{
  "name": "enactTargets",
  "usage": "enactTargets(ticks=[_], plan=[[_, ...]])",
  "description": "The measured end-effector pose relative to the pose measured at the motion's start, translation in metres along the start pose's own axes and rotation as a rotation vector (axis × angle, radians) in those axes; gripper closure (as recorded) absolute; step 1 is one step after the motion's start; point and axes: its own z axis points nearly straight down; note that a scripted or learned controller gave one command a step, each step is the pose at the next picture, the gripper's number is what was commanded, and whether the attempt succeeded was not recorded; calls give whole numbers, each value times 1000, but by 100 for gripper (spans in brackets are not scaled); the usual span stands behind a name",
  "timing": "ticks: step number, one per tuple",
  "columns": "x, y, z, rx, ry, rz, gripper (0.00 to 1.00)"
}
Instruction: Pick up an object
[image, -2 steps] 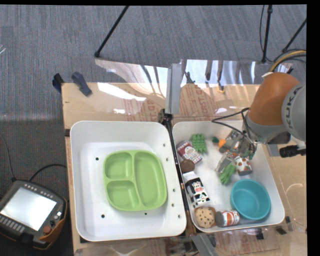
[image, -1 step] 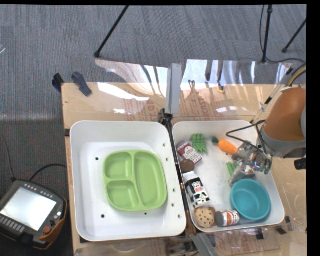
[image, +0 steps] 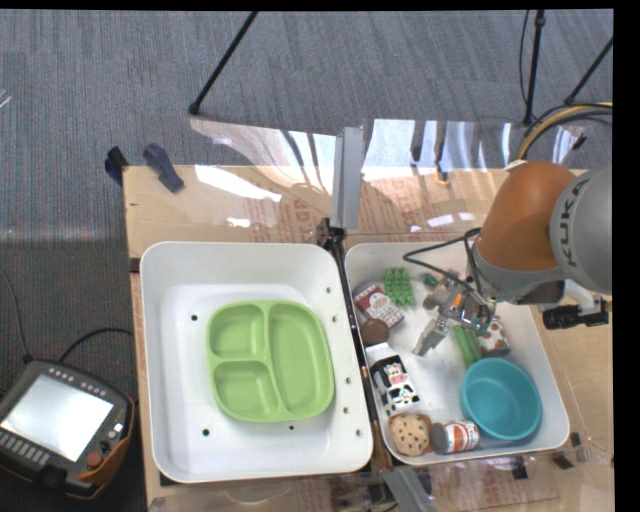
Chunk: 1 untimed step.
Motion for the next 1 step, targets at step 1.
enactTargets(ticks=[1], plan=[[29,-70,-2,-2,-6,-91,0]])
